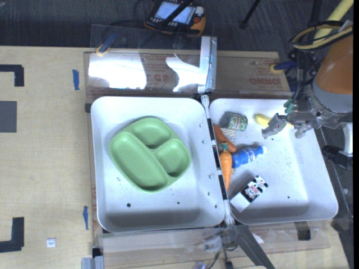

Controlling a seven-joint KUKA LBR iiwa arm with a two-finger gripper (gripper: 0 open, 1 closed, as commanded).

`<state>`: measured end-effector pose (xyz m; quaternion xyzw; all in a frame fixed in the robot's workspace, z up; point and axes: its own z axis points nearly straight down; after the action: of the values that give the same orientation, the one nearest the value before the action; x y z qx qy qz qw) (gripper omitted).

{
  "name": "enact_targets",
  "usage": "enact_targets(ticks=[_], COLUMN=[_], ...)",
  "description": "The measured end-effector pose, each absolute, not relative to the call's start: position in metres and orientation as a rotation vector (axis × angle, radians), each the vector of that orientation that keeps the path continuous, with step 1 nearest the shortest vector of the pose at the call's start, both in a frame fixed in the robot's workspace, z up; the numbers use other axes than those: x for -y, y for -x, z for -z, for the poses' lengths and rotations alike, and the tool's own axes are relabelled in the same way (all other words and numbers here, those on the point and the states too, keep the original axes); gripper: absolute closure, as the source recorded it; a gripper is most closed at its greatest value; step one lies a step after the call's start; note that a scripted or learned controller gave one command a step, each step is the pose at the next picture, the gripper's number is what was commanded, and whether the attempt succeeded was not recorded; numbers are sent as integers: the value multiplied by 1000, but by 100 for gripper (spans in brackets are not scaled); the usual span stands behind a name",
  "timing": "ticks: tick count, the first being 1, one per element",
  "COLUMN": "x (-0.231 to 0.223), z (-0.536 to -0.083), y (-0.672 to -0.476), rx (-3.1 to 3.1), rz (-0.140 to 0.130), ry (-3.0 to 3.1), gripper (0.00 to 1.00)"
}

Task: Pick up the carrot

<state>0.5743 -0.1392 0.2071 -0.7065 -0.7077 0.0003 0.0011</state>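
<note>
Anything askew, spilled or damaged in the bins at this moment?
Nothing spilled or visibly damaged. The carrot is jammed along the right bin's left wall, beside the blue bottle, which lies on its side. The can is tipped over too. The green divided plate sits flat in the left bin.

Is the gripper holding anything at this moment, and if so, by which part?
Nothing is held. The gripper hangs open over the right bin, apart from the carrot lying by the bin's left wall.
</note>
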Motion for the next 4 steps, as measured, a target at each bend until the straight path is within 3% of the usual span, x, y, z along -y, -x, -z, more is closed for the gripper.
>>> enact_targets(ticks=[1,2,3,4], x=[115,156,156,84], z=[-123,-87,-98,-184], y=[-527,-481,-483,-483], rx=[2568,2707,2712,2685], rz=[0,2,7,1], ry=[1806,1602,1607,1633], gripper=[0,0,100,100])
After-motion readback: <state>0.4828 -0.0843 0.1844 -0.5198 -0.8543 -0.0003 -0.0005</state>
